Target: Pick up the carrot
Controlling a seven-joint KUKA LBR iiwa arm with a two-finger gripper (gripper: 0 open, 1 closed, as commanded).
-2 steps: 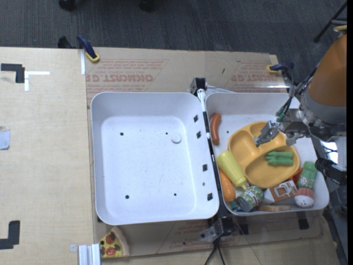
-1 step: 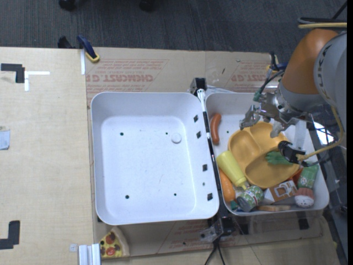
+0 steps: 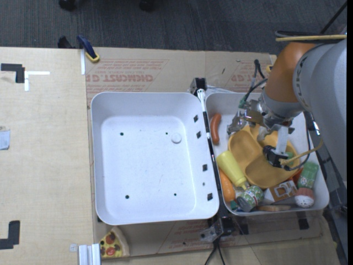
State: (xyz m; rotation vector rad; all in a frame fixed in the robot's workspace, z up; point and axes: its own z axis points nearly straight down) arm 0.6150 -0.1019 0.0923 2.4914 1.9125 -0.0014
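Camera view, nearest edge first: a toy pizza slice (image 3: 112,244) lies on the cardboard (image 3: 138,70) just outside the left bin (image 3: 143,175), at 7 o'clock from that bin's middle. On the left bin's white floor rests 1 small pale disc (image 3: 176,138), at about 2 o'clock from the middle.

The right bin (image 3: 278,214) is crowded. Along its near wall sit a printed can (image 3: 251,196) at 7 o'clock, a small brown carton (image 3: 284,191) at 6 o'clock and a white egg-shaped piece (image 3: 304,200) at 5 o'clock. The carrot (image 3: 226,185), orange and tapered, lies against this bin's left wall at 8 o'clock, near the can and just beside the base of a yellow squeeze bottle (image 3: 232,168), which lies tilted at 9 o'clock. A green item (image 3: 309,173) sits at 4 o'clock. 2 ochre dishes (image 3: 251,148) overlap across the middle. Farther back, a red-orange sausage (image 3: 215,127) lies along the left wall at 10 o'clock, apart from the carrot.

The gripper (image 3: 241,123) hangs over the far rim of the dishes at 11 o'clock, well apart from the carrot; I cannot tell whether it is wide or narrow. The grey arm (image 3: 328,81) with its orange band (image 3: 287,70) comes in from 2 o'clock.

Farthest, a blue and yellow clamp (image 3: 88,48) sits at the cardboard's far edge, with dark carpet (image 3: 193,15) beyond.
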